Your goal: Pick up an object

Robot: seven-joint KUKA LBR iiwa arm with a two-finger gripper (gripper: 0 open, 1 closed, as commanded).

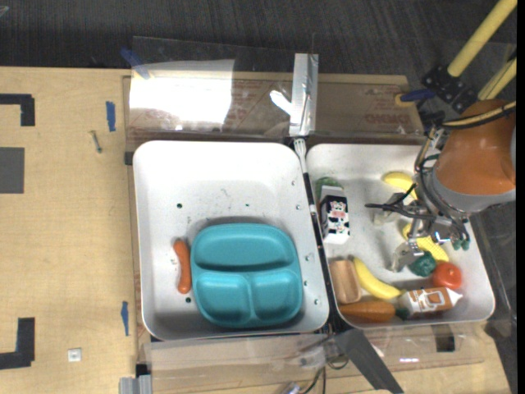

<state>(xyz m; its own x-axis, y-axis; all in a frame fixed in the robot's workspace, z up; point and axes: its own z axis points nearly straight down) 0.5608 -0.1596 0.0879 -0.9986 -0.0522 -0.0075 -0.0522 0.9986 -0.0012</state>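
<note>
My gripper [413, 236] hangs low over the right bin [361, 164], near its right side, below the orange band [484, 161] of the arm. Right under and beside it lie a small green piece [423, 263], a yellow piece [440, 251] and a red tomato [448, 276]. A banana [374, 282] lies to its lower left. I see nothing clearly held in the gripper. Dark cables and the wrist hide part of what lies beneath it.
The right bin also holds a milk carton [335, 215], a bun [344, 279], a carrot [367, 309], a juice box [429, 300] and a yellow fruit [397, 180]. In the left bin [213, 171] are a teal divided plate [244, 275] and an orange sausage [183, 266].
</note>
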